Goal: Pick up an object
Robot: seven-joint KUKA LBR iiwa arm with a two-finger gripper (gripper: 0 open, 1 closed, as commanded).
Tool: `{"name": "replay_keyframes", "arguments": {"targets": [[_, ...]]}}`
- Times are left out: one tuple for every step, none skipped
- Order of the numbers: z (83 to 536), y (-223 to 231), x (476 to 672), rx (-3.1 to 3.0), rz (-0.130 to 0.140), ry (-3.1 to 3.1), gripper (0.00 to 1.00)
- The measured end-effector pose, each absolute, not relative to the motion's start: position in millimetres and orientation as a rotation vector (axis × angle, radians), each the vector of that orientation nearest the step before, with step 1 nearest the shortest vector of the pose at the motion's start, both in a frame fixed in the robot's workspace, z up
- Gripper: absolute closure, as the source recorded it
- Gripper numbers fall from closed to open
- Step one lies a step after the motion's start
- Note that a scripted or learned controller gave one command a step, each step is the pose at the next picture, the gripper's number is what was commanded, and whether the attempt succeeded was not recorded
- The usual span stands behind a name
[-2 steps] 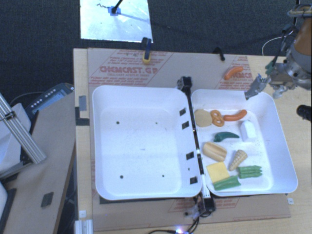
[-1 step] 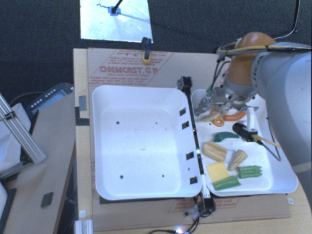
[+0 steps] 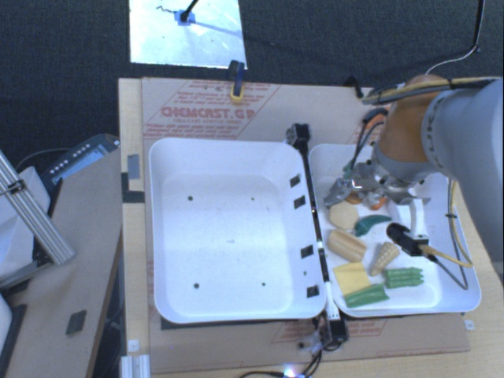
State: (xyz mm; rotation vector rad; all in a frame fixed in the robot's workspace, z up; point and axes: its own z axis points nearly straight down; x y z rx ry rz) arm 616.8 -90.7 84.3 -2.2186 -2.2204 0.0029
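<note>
The grey arm (image 3: 465, 132) with its orange band (image 3: 405, 128) is reaching in from the right and leaning down over the right bin (image 3: 461, 290), which is sitting beside the left bin (image 3: 228, 227) on the tabletop (image 3: 205, 105). The tool (image 3: 346, 189) is hanging low at the upper left part of the right bin, just above a pale rounded piece (image 3: 342, 215); whether its grasping parts are spread or closed I cannot tell (the metal there is blurring into the wrist), and nothing is showing clearly in its hold.

The toy foods are all lying in the right bin. Below the pale piece, a tan bread-like roll (image 3: 346, 245) is lying tilted, touching a corn cob (image 3: 383, 257) on its right. A dark green pepper (image 3: 370, 224) is lying between the pale piece and the corn. A small orange item (image 3: 376, 203) is peeking out just under the wrist. Nearer the front, a yellow cheese wedge (image 3: 352, 276) is resting against a green pea pod (image 3: 366, 295), and a bundle of green beans (image 3: 403, 277) is lying just to the right. A black part with a yellow cable (image 3: 409, 240) is hanging over the bin's right half.
</note>
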Motion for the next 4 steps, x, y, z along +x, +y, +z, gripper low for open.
{"name": "replay_keyframes", "arguments": {"targets": [[85.7,-85.2,659.6,-2.219,-0.006,-2.231,0.00],[96.7,-85.6,658.9,-2.219,-0.007,-2.231,1.00],[90.4,-158.0,620.3,-2.232,-0.016,-2.226,1.00],[84.1,-123.8,559.8,-2.218,0.002,-2.219,1.00]]}}
